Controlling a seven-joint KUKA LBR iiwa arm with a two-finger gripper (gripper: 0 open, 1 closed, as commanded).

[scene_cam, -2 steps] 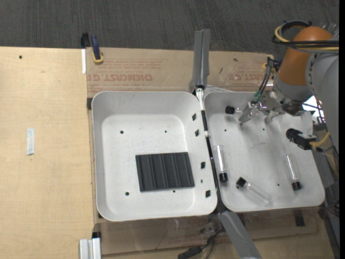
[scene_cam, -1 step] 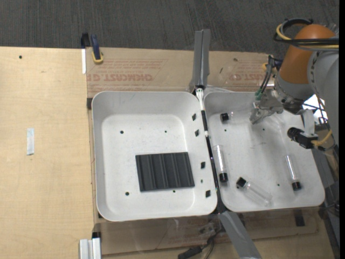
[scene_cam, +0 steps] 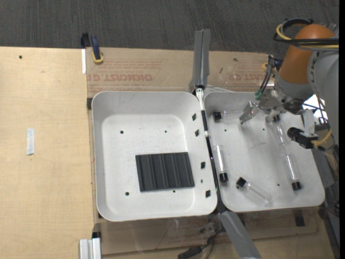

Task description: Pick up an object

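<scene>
White right bin, tool near rim

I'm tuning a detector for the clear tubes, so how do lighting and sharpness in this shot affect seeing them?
Camera view: light is even and soft, shadows faint. The clear tubes nearly vanish against the white right bin; their black caps stand out better. The dark ridged tray in the left bin is crisp and high-contrast. The gripper looks slightly soft, its fingers hard to resolve.

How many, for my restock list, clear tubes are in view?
4 tubes, all in the right bin: back-left corner, along the left wall, near the front, right side. The arm may hide more.
</scene>
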